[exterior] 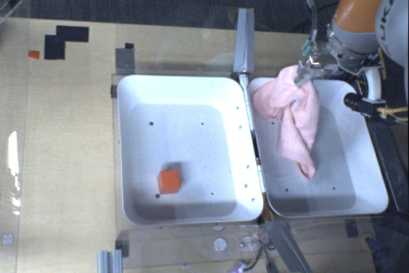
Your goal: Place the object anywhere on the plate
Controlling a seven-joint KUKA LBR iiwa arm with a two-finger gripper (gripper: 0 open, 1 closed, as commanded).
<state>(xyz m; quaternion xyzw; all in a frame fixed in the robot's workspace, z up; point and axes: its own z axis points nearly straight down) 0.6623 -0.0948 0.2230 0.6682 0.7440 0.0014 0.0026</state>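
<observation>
Two white bins sit side by side: the gripper (305, 70) is pinched on a top corner of the pink cloth (293, 118), which hangs draped over the right bin (358, 195), lifted presumably for transfer; an orange block (169, 181) rests in the left bin (192, 99).

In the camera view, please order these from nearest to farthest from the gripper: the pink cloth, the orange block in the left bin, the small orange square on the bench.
1. Pink cloth, in the right bin, its top corner at the gripper.
2. Orange block, in the left bin, toward its front.
3. Small orange square, on the bench at far left.
</observation>
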